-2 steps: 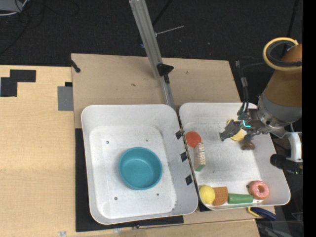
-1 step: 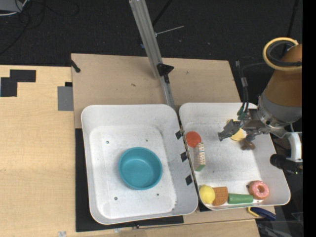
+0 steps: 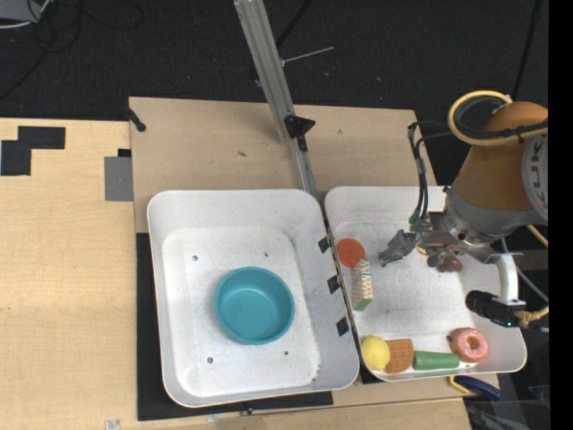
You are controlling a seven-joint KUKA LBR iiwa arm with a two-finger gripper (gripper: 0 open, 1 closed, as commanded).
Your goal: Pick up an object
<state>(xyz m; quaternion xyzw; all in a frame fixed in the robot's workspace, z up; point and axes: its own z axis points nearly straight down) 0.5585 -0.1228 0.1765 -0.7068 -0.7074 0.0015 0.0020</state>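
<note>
My gripper hangs over the middle of the right bin, open, with nothing between its fingers. One grey finger points left toward a red round object by the bin's left wall, and a gap remains between them. Just below the red object lies a pale striped item. Along the bin's front edge sit a yellow lemon, an orange-brown piece, a green piece and a pink donut.
The left bin holds a teal bowl. A metal bar slants down from the top to the divide between the bins. Cables and a yellow ring hang by the arm's orange band at the right.
</note>
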